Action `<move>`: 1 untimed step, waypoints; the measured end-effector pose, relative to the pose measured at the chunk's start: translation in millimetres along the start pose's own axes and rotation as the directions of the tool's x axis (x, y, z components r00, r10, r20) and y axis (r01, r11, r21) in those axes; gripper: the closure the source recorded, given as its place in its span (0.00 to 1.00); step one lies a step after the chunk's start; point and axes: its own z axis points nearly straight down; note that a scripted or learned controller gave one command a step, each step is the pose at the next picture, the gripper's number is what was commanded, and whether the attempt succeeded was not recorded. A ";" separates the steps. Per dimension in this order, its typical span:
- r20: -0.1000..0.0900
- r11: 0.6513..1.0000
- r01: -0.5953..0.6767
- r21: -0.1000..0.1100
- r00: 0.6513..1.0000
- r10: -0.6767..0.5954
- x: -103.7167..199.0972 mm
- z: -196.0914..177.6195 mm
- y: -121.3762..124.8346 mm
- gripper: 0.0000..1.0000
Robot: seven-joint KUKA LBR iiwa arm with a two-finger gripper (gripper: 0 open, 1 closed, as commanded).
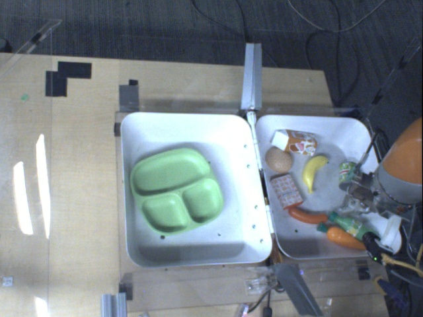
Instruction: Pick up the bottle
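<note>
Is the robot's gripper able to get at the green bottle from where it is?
Probably yes. The gripper sits right above the bottle in the right bin. The carrot and red sausage lie close against it, though, and may crowd the grab.

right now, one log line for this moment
task: pick up bottle | claw over right bin, near green bottle | bottle lying in bin | not lifted

A robotics lab: bench with white bins, loose cables.

Grey arm, orange band
</note>
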 end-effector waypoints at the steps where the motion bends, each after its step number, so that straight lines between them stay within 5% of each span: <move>1: 0.000 1.000 0.000 0.000 1.000 0.000 0.0 0.0 0.0 0.00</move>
